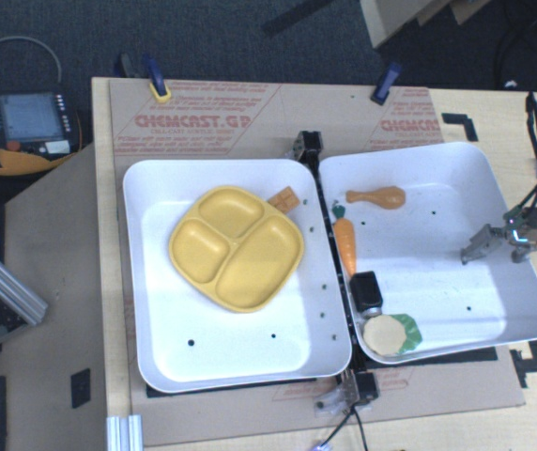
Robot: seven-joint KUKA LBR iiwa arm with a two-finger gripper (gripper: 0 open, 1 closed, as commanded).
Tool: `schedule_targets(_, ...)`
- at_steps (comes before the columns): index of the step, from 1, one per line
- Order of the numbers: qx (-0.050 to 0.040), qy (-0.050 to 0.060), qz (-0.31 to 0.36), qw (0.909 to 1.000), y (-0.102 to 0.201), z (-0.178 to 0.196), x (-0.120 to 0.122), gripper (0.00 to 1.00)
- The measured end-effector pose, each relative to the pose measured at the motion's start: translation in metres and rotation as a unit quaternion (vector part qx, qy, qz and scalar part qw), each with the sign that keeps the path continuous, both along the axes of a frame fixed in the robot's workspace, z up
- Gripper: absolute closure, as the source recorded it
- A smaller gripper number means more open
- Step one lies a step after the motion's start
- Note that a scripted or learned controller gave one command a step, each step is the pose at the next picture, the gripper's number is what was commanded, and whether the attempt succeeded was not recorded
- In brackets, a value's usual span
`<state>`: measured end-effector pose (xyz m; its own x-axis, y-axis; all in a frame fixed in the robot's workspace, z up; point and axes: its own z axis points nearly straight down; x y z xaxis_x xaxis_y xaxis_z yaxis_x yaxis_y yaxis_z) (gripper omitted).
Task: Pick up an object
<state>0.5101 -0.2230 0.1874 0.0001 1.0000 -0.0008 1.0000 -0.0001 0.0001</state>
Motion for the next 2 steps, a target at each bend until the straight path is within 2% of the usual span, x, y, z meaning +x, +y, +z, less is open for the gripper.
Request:
schedule_targets(1,0.0,0.0,0.0,1.0,0.0,0.0,0.0,0.0)
schedule_targets(2,0.002,0.003,0.0,1.0,0.008,-0.046,-0.001,0.0)
